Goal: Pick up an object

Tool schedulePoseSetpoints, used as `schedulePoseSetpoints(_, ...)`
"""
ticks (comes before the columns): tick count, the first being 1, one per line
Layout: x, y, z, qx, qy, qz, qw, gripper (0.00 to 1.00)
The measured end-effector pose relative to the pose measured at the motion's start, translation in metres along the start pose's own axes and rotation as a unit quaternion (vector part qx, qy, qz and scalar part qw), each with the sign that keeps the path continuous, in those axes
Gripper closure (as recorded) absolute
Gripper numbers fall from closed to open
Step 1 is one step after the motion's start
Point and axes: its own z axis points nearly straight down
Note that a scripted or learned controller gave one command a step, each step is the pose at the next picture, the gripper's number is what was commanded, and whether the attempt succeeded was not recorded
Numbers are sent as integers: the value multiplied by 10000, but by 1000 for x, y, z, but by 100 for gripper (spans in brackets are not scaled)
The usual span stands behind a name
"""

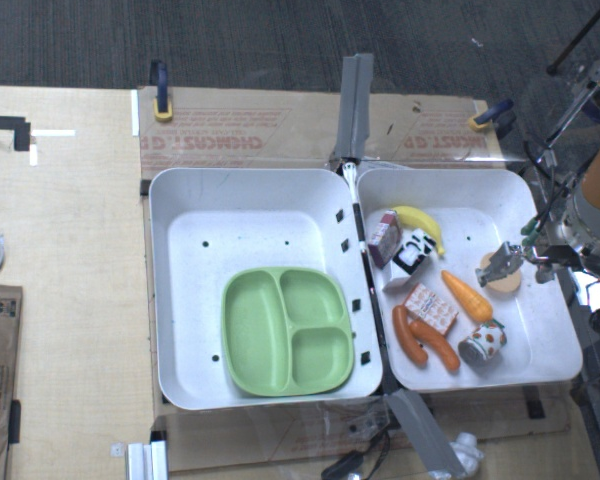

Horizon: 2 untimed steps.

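Reaching in from the right, the claw (pixel 502 265) hangs over the right-hand shallow white bin (pixel 460 193), low above a small round tan disc-shaped object (pixel 504 281) that lies near that bin's right wall. We cannot tell whether the claw is spread or closed: its tip is small and blurs into the disc beneath it, and nothing is plainly gripped.

We judge the tan disc to be the likeliest target, since it sits directly under the tip. Just to its left lies a smooth orange plastic carrot (pixel 466 296), and nearer the front rim a small round white toy with red and green marks (pixel 483 342). Further left are a flat pink speckled block (pixel 430 309), two red-orange sausage-shaped pieces (pixel 423 339), a yellow plastic banana (pixel 420 221), a black-and-white boxy item (pixel 412 251) and a small dark red packet (pixel 382 239) against the divider. The left-hand shallow white bin (pixel 180 298) holds a pale green plastic tray with three compartments (pixel 288 330).

To do this step well, we would centre the tip over the disc, keep clear of the carrot's near end, and come straight down. A flat, low piece gives little to squeeze, so we would grip across its edge. We would lift slowly and check that something is in fact carried before moving away from the desk (pixel 60 218).
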Motion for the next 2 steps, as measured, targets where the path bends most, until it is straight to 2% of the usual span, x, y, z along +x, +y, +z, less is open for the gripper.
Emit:
schedulePoseSetpoints(1, -14, 47, 119, -90, -24, -310, 9995, 0)
schedulePoseSetpoints(2, -14, 46, 111, -83, -25, -295, 9995, 100)
